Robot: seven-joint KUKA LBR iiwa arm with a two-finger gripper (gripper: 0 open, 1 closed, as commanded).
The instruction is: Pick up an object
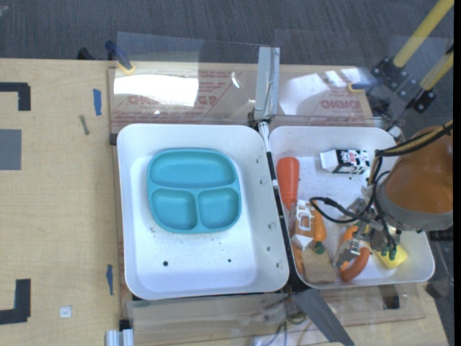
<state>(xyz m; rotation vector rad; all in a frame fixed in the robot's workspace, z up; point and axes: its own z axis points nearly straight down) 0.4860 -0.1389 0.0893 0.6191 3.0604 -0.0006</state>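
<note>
The tool (354,249) sits low in the near part of the right bin (412,139), amid cables, over an orange-red sausage-shaped item (353,265). Whether it's released or clenched can't be told; wiring hides it.

Risks, as a judgement: clutter is tight, so a grab could slip off the rounded item, or nudge the yellow piece (392,256) and clear packet (311,245) beside it. A loose cable might snag too.

2 bins on the worktop (50,215). Left bin (130,193): a teal 3-section plate (194,189). Right bin: an orange carrot-like toy (288,179) by the left wall, a white box (344,160) at the far side, plus the near pile.
</note>
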